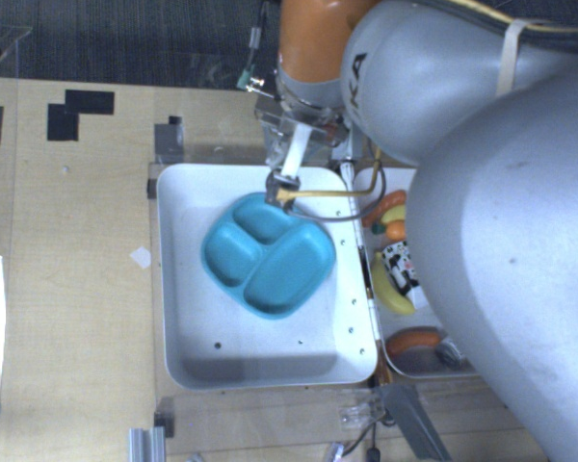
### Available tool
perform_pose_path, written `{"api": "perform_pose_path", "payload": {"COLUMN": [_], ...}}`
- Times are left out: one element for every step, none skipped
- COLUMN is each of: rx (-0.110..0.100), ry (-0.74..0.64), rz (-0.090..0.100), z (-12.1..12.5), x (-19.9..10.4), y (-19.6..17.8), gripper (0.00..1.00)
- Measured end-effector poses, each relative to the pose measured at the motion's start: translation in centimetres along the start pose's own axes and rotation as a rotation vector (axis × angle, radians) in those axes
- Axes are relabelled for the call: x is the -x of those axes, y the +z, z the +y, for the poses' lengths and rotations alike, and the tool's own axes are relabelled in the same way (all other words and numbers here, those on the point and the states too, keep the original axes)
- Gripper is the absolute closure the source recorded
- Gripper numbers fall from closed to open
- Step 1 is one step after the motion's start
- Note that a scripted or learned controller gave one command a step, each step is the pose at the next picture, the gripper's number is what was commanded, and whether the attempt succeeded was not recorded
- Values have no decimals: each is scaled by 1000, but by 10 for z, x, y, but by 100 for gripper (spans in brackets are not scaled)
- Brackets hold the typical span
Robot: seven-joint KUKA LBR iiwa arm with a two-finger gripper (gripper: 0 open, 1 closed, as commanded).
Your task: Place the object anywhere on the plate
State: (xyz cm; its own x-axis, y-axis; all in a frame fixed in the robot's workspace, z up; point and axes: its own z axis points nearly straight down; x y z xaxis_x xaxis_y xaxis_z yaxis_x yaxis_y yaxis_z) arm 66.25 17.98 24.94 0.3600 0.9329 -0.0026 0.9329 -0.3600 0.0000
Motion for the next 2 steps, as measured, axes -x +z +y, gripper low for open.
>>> {"api": "perform_pose_path", "payload": {"rx": [-3,-3], "ry": [-74,88], "rz": [1,1], "z": [-93,-174], "x": [-25,7], "y": [34,13], "gripper": [100,100]}}
